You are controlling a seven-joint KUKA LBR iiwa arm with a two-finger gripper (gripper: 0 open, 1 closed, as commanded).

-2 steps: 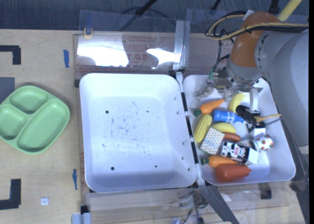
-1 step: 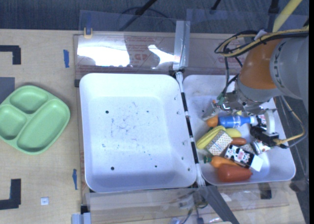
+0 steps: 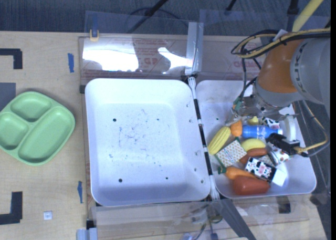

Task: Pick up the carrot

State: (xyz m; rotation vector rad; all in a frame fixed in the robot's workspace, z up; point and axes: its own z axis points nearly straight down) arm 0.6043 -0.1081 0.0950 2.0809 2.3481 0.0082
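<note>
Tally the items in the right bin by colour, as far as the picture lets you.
Yellow: 2, a corn cob and a banana
Orange: 2, a carrot and a small orange piece
Red: 1, a red piece
Blue: 1, a bottle
Patterned: 2, a checked block and a spotted card
Total: 8; the arm hides the rest.
</note>
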